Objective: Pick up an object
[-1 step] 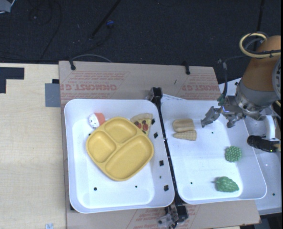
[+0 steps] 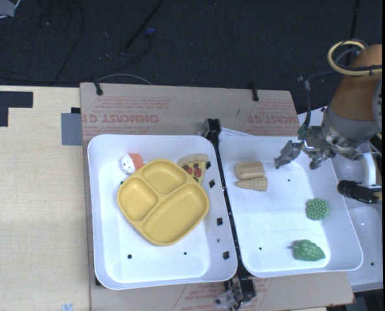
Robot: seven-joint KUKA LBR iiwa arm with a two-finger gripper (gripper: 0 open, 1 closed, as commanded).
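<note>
Overhead, open hand [image 2: 303, 155] — right bin [image 2: 348, 238].

Both bins white: left bin [image 2: 108, 264], right bin [image 2: 277, 251]. In mine on the left, a yellow divided plate [image 2: 163, 201], plain, no pattern. Beside it a small white-and-orange piece [image 2: 130, 162], and a pizza slice [image 2: 194, 167], tan crust with red spots. On the right I see two tan bread-like pieces [image 2: 251, 175], a round green ball [image 2: 317, 208] with a bumpy dotted texture, and a darker green leafy lump [image 2: 308, 251]. Arm's band [image 2: 358, 89] orange; gripper [image 2: 304, 155] grey metal. Bench cardboard [image 2: 179, 112] brown with red printed lettering.
</note>
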